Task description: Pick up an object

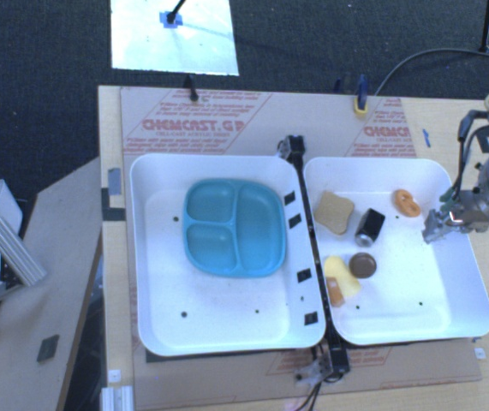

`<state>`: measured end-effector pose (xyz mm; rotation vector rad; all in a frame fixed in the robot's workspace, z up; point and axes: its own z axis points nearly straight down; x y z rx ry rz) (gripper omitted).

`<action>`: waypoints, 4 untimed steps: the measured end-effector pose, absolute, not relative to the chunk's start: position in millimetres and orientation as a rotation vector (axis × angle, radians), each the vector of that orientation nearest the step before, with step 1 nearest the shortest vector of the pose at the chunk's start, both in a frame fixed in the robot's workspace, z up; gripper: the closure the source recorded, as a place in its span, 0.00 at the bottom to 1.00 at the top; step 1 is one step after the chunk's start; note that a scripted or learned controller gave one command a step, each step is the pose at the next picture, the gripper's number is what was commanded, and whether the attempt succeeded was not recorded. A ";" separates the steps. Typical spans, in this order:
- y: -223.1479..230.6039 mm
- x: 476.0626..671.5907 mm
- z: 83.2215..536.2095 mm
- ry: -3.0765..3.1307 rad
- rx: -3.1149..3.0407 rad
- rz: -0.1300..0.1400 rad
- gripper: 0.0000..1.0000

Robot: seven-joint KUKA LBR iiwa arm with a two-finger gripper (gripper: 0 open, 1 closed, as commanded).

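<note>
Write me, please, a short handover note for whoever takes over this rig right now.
Gripper: above the right edge of the right bin, holding nothing that the view shows; whether it is open or shut cannot be told.
Right bin: a tan bread slice, a dark can, an orange ring, a brown round piece and a yellow piece, all lying on the bin floor.
Left bin: a blue divided plate.
Done: nothing lifted yet.
Left: come down on one thing, close on it and lift it.
</note>
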<state>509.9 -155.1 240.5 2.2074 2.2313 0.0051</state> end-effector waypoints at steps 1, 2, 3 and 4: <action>-109.8 535.8 229.8 2.230 2.209 0.004 1.00; -57.4 550.5 221.5 2.232 2.209 0.004 1.00; -3.5 574.3 213.1 2.233 2.208 0.006 1.00; 53.6 595.7 223.0 2.230 2.210 0.006 1.00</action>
